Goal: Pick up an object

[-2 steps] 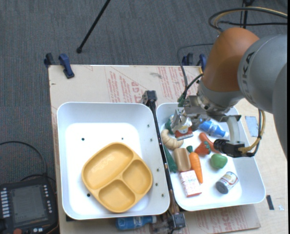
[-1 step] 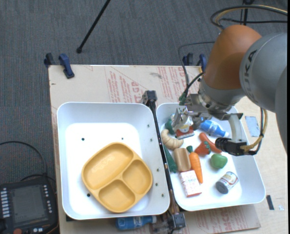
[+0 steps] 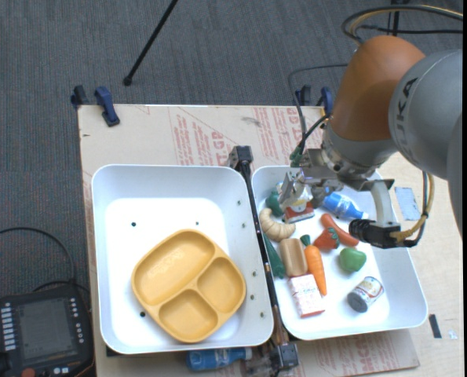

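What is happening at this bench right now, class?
A grey and orange robot arm reaches in over the right bin, its tool lowered among a heap of toy food near a croissant and a carrot. The left bin holds a yellow divided plate.

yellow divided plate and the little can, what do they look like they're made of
Divided plate: likely matte plastic, going by its uniform yellow colour, soft rounded ridges and lack of sharp glare. Can: looks like metal or toy plastic with a printed label and a grey end; too small to settle.
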You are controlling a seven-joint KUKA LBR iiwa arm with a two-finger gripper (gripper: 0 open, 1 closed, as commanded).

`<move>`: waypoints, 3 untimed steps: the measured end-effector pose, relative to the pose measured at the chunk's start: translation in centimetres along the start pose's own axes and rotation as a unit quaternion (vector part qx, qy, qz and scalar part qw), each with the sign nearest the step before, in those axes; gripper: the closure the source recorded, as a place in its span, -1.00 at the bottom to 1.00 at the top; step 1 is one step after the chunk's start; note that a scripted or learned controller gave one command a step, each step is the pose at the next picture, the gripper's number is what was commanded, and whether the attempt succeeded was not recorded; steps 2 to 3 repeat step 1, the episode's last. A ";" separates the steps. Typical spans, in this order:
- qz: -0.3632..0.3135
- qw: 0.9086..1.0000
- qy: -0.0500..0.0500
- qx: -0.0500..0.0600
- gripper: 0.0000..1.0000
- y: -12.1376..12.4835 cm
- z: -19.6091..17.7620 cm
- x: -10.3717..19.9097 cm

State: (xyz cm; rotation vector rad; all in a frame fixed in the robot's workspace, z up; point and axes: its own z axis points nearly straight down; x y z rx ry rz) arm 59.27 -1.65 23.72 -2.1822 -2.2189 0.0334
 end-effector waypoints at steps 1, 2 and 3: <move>-0.002 1.000 0.000 0.002 1.00 0.0 -0.7 0.0; -0.002 1.000 0.000 0.002 1.00 0.0 -0.7 0.0; -0.002 1.000 0.000 0.002 1.00 0.0 -0.7 0.0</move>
